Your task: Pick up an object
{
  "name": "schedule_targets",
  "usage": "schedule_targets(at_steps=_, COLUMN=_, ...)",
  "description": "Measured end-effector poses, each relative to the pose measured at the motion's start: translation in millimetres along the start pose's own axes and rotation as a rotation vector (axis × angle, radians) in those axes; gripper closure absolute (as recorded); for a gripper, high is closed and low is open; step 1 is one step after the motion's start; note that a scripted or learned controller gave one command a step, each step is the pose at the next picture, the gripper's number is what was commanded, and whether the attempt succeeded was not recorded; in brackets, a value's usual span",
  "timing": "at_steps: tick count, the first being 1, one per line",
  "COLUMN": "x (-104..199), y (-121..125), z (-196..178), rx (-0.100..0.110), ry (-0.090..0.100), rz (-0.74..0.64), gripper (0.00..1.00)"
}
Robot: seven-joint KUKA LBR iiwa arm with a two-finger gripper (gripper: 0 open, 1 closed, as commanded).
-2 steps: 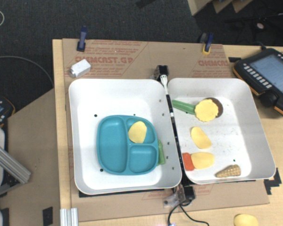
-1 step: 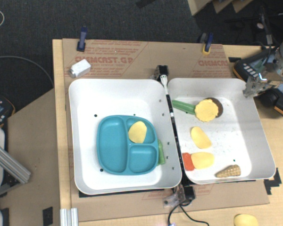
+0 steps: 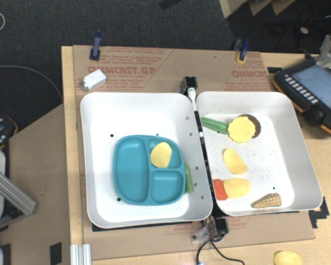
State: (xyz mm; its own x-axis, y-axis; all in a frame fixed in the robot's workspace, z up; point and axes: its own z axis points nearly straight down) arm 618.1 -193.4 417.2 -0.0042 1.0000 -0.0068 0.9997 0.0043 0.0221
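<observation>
A teal tray [image 3: 133, 173] sat in the left bin [image 3: 94, 148] with a yellow piece [image 3: 161, 155] in its upper right compartment and a green strip [image 3: 188, 179] just beside its right edge. Right of the tray, in the other bin [image 3: 289, 148] — a green-handled scoop [image 3: 240, 128], a yellow oval [image 3: 234, 161], an orange-and-yellow piece [image 3: 231, 188] and a cone [image 3: 267, 201] — all lay apart.

We can read red printing on the brown cardboard sheet [image 3: 154, 65] under the two bins: behind the left bin it looks like "SUNCAST", followed by letters too faint for us to make out. The same red mark repeats behind the right bin [image 3: 251, 73], blurred. We find no other legible text.
</observation>
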Motion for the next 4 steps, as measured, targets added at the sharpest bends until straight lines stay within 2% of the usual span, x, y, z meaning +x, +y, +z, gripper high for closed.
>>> schedule_targets(at_steps=1, x=6, y=-43, z=93, rx=0.031, ry=0.010, rz=0.006, gripper=1.00)
schedule_targets(at_steps=2, x=21, y=-55, z=-88, rx=0.000, ry=0.000, rz=0.001, gripper=1.00)
schedule_targets(at_steps=3, x=19, y=-105, z=18, rx=0.033, ry=0.010, rz=0.007, gripper=1.00)
schedule_targets(at_steps=4, x=39, y=-144, z=107, rx=0.034, ry=0.011, rz=0.005, gripper=1.00)
